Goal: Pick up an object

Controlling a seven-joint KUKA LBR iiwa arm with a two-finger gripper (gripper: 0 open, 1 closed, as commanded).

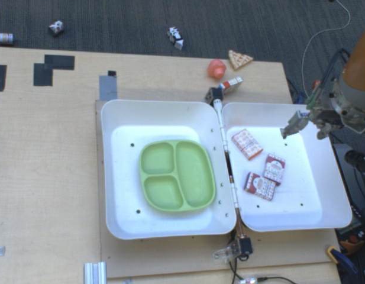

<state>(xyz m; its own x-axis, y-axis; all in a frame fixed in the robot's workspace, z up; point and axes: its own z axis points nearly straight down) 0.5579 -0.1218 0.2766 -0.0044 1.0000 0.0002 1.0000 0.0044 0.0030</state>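
The gripper (305, 125) hangs over the right bin's (324, 218) upper right edge, fingers spread apart and holding nothing, seemingly poised to descend. Three packets lie in that bin, well left of it: one (246, 144) nearest the divider, two (274, 170) (259, 186) touching below. The left bin holds a green tray (177, 175).
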